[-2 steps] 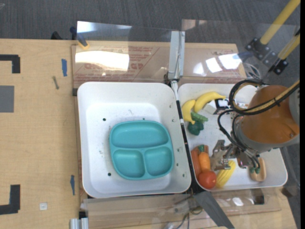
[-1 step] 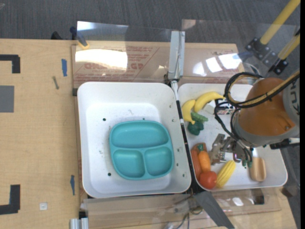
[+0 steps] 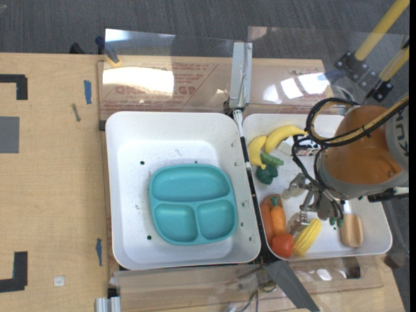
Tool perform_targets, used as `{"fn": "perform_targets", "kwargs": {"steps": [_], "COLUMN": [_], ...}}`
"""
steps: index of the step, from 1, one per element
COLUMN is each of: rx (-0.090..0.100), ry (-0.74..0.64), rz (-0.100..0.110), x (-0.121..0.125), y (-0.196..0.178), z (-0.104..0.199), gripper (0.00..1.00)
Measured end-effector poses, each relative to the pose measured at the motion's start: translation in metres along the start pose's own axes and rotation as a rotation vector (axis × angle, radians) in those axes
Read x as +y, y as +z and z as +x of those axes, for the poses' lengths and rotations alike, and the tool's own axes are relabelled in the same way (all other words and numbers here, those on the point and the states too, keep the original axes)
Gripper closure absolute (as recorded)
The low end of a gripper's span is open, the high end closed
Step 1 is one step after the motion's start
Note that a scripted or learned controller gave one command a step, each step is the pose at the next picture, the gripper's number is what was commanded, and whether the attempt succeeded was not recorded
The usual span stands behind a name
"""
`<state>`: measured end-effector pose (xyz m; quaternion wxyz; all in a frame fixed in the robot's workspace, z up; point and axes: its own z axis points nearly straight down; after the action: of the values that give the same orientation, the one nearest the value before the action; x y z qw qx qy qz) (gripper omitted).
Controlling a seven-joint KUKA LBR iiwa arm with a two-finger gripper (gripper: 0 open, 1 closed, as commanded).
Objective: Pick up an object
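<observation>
Seen from above at a slant, the bench point(image 3: 45, 174) carries two shallow white bins side by side. Left bin point(image 3: 123, 142): holds a teal divided plate point(image 3: 192, 202) with three compartments, lying flat near the bin's centre. Right bin point(image 3: 377, 239): holds the loose objects. At its upper left lie two yellow bananas point(image 3: 276, 138), curved and touching each other, with a small green leafy piece point(image 3: 268, 168) just below them. Along the bin's left wall, lower down, lies an orange carrot point(image 3: 276, 218) with a green top, and beside it a darker orange strip against the wall. A red tomato point(image 3: 283, 244) sits at the carrot's lower end, touching a yellow corn cob point(image 3: 309, 234) that lies tilted just to its right. A tan bread roll point(image 3: 351, 230) stands apart near the bin's lower right. The grey arm, with its orange band point(image 3: 361, 151), reaches in from the right and hangs over the middle of the right bin. The gripper point(image 3: 311, 203) points down just above the corn cob and beside the carrot. Whether the jaws are parted or closed cannot be told, and nothing is visibly held between them.
</observation>
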<state>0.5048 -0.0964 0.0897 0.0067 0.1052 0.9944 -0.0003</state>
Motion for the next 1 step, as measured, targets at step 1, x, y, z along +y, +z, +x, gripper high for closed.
{"fn": "perform_targets", "kwargs": {"steps": [1], "rx": [-0.01], "ry": [0.0], "rz": [-0.001], "x": [0.0007], "y": [-0.0122], "z": [-0.003], "gripper": [1.0]}}
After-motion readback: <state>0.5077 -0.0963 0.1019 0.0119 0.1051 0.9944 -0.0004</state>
